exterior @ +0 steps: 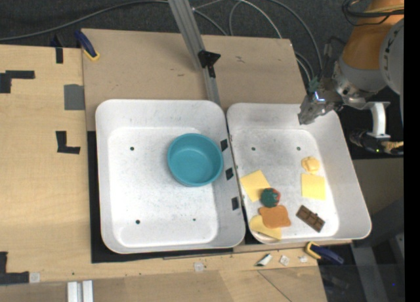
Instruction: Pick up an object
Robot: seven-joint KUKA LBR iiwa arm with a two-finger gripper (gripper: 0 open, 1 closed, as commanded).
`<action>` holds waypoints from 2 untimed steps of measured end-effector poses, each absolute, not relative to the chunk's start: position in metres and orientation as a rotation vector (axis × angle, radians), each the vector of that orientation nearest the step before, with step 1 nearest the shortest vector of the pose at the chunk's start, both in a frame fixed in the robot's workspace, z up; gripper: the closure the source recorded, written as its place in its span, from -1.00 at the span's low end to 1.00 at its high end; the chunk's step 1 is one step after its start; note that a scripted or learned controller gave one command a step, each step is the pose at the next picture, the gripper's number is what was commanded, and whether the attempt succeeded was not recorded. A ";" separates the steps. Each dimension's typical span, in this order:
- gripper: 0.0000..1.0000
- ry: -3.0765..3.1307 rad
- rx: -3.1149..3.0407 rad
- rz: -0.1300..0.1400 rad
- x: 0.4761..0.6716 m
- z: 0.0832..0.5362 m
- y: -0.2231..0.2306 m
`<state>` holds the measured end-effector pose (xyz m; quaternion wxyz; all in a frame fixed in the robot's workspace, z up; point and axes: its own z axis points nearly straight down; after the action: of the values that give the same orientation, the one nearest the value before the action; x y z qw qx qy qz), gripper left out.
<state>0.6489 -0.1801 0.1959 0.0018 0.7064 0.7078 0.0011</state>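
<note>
Objects for picking sit in the right bin (341, 163), lower half of frame: yellow square (254, 184), second yellow square (314, 187), small yellow lump (310, 163) just above it, green-red ball (270, 197), orange piece (274, 216) touching a pale yellow piece (262, 230) under it, brown chocolate bar (310, 218) near the lower right corner. Left bin (118, 163) holds a blue bowl (194, 159), upright, right of its centre. Gripper (308, 115) is at the right bin's upper right rim, well apart from the items, nothing visibly held; jaws too dark and small, cannot tell how far apart. Grey-orange arm (371, 38) at upper right. Both bins rest on the counter (151, 64).
</note>
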 end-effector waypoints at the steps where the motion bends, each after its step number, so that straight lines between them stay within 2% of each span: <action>1: 1.00 2.221 2.218 0.002 0.650 0.230 -0.180; 2: 1.00 2.230 2.215 0.002 0.640 0.239 -0.123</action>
<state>0.6402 -0.1232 0.2386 -0.0010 0.7047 0.7095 0.0006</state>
